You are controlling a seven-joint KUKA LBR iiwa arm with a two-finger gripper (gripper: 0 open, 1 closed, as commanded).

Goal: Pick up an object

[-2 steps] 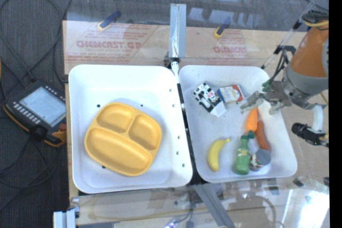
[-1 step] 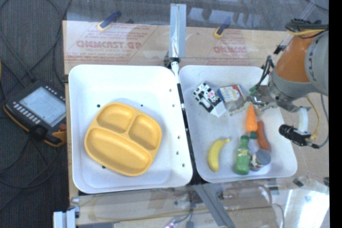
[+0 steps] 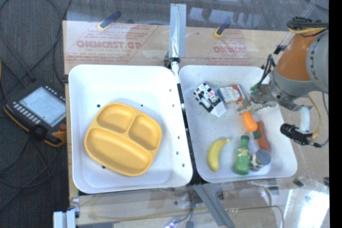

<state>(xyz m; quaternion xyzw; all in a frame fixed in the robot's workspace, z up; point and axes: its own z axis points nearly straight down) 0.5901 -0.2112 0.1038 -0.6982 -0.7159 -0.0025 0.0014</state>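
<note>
Carrot (image 3: 249,121) is the likely thing to pick up, since the gripper (image 3: 251,107) hangs right above its top end, near the middle of the right bin (image 3: 192,131). I cannot tell what state the claw is in, because it is small and dark from up here. Nothing looks lifted yet, so I think the arm is at the reaching step. Next it has to go down and close around the carrot without bumping its neighbours.

From big to small: the left bin (image 3: 80,115) holds a yellow tray (image 3: 123,139). The right bin has a green bottle (image 3: 242,155) near its front edge, a banana (image 3: 215,154) beside that, a small box (image 3: 231,94), and a black and white toy (image 3: 207,96) by the back.
</note>
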